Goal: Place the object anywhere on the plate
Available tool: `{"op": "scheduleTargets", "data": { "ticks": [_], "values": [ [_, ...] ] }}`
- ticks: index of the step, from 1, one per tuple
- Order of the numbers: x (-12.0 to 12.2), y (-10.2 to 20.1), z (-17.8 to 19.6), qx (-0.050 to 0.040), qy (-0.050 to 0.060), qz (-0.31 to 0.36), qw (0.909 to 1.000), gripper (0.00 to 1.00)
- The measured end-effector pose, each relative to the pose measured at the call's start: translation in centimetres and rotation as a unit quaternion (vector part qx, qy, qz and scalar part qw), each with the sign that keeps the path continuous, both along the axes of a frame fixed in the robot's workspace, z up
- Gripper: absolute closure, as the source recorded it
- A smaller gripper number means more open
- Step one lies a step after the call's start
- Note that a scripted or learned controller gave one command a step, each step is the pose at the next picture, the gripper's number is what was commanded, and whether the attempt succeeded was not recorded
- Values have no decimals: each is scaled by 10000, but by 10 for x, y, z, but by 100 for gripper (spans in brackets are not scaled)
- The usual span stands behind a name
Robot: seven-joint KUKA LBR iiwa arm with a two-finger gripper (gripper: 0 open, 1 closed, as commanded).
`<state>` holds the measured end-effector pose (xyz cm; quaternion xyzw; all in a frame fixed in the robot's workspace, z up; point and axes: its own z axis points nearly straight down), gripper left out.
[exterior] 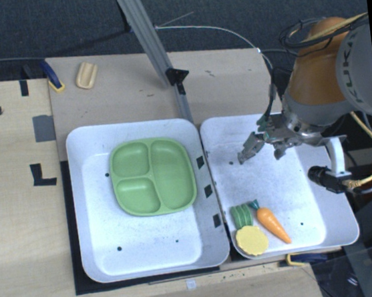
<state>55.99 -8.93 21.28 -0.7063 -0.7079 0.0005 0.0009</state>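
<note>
The tool [264,147] hovers over the upper part of the right bin [330,227], its two fingers spread apart and holding nothing. The carrot [273,225] lies below it near the bin's front edge, long axis slanting, beside a corn cob [246,215] and yellow disc [251,240]. The green plate [153,176] sits in the left bin [98,256], well apart.

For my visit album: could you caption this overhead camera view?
Robot gripper above the right bin, near toy carrot; green plate in left bin.
</note>
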Motion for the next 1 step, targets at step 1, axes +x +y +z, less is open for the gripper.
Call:
{"op": "scheduleTargets", "data": {
  "ticks": [1],
  "values": [
    [0,0,0,-1,-2,-2,10000,0]
  ]
}}
